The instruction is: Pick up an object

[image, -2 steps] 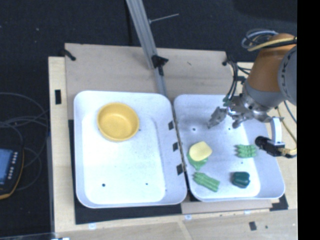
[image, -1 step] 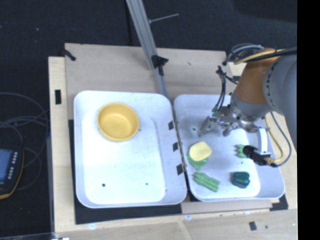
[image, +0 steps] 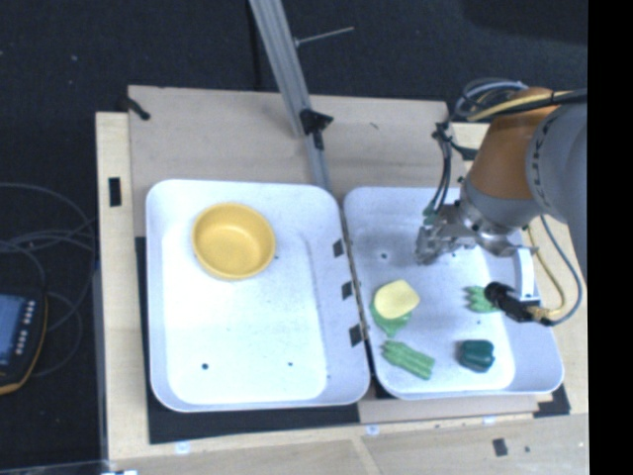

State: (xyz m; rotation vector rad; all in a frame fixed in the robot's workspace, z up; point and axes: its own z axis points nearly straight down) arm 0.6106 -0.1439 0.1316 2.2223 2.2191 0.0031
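The right bin (image: 396,216) holds a yellow-green round object (image: 395,302), a light green ridged piece (image: 408,359), a dark green pepper-like object (image: 476,355) and a small green item (image: 479,299) near the right wall. My gripper (image: 431,246) hangs over the upper middle of this bin, above and to the right of the yellow-green object. Nothing shows between its tips. A yellow bowl (image: 233,240) sits in the upper left of the left bin (image: 247,364).
A grey metal pole (image: 287,67) slants from the top down to the gap between the bins. Black cables (image: 549,285) loop beside the wrist at the right bin's edge. A tablet-like device (image: 18,334) lies off the bench at far left.
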